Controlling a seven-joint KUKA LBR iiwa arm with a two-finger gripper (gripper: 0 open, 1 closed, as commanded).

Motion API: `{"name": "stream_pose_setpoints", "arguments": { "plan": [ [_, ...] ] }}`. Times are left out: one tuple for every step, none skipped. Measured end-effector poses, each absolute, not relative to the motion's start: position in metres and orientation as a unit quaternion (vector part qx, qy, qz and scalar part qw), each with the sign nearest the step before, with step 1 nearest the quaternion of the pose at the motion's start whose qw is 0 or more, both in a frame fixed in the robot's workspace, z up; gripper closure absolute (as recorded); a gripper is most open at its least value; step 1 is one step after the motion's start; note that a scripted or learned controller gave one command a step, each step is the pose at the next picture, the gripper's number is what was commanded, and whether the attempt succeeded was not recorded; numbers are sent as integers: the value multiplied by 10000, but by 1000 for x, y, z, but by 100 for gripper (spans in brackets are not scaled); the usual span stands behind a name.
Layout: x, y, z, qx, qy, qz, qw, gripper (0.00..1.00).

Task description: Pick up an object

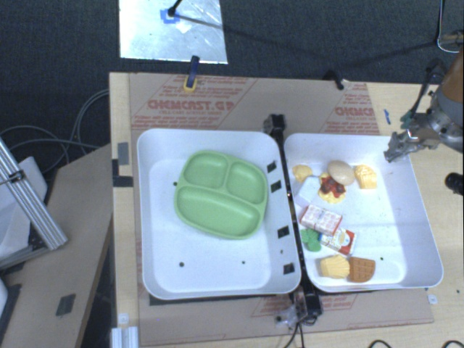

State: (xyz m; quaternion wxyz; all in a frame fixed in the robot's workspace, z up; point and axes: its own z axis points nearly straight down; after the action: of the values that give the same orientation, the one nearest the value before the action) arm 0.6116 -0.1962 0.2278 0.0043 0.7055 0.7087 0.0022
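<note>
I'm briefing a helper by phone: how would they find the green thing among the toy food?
Look in the right-hand white bin, where the toy food lies. Along its left side, just below the red and white box, sits a small green piece. It is the only green thing in that bin; its neighbours are yellow, tan, red or white.

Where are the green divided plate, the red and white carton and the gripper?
green divided plate (220, 194), camera view, on its middle ridge.
red and white carton (321, 219), camera view, on its top face.
gripper (399, 148), camera view, at its fingertips.
</note>
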Motion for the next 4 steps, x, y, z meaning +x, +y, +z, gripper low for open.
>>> {"name": "stream_pose_setpoints", "arguments": {
  "plan": [
    [613,-196,225,7054,7088,10,20,100],
    [624,-154,228,7041,7101,13,13,100],
    [635,-102,238,7035,7107,21,13,100],
    [652,-46,224,7034,7108,19,8,100]
  ]
}}
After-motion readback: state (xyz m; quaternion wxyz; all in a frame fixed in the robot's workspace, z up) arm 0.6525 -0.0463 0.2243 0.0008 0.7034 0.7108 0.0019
